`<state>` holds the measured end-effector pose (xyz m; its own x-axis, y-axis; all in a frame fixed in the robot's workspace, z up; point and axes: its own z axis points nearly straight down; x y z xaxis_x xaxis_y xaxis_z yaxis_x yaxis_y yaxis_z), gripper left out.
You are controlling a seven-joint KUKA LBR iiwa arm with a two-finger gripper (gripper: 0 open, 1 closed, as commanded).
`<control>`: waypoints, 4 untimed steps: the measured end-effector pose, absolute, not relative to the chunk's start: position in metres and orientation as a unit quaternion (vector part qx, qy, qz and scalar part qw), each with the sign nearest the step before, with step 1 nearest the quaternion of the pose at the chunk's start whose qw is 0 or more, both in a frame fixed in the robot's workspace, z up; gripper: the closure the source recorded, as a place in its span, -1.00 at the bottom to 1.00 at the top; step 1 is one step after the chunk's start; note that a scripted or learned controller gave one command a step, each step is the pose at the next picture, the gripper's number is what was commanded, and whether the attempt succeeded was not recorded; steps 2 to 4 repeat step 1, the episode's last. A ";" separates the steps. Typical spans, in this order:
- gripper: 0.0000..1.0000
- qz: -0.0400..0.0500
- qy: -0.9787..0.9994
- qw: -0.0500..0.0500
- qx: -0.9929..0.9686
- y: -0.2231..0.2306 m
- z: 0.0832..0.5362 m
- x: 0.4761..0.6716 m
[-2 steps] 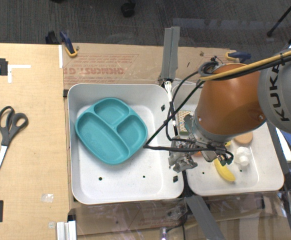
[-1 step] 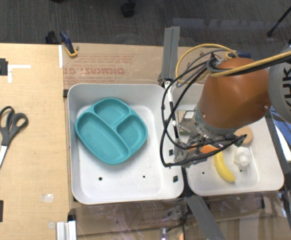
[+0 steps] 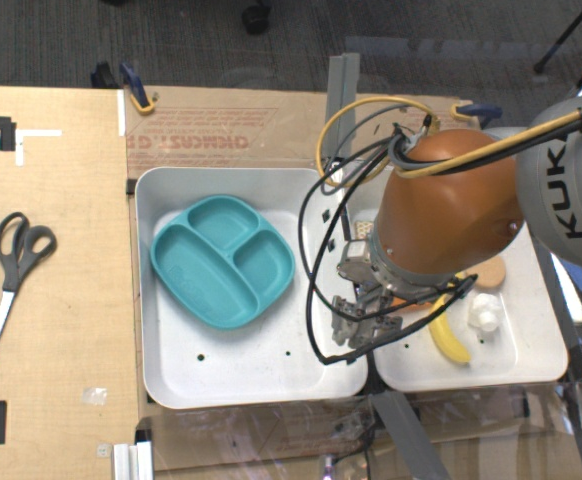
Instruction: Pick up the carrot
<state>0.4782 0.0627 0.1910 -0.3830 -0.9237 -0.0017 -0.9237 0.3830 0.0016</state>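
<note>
The carrot [image 3: 412, 319] shows as a thin orange sliver in the right bin [image 3: 531, 363], mostly hidden under the arm's wrist. My gripper [image 3: 363, 324] hangs low over the divider between the two bins, just left of that sliver. The big orange band of the arm [image 3: 446, 208] covers most of the right bin. Whether the carrot touches the gripper is hidden from view.
A teal divided plate [image 3: 223, 260] lies in the left bin [image 3: 171, 368]. In the right bin a yellow banana [image 3: 450, 341], a small white object [image 3: 485, 314] and a tan rounded piece [image 3: 492, 271] sit close to the carrot. Scissors [image 3: 14, 258] rest on the wooden board at left.
</note>
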 end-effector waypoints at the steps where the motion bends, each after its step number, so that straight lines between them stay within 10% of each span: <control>1: 1.00 0.001 0.932 0.000 -0.361 0.068 0.191 0.478; 4: 1.00 0.001 0.932 0.000 -0.361 0.068 0.191 0.478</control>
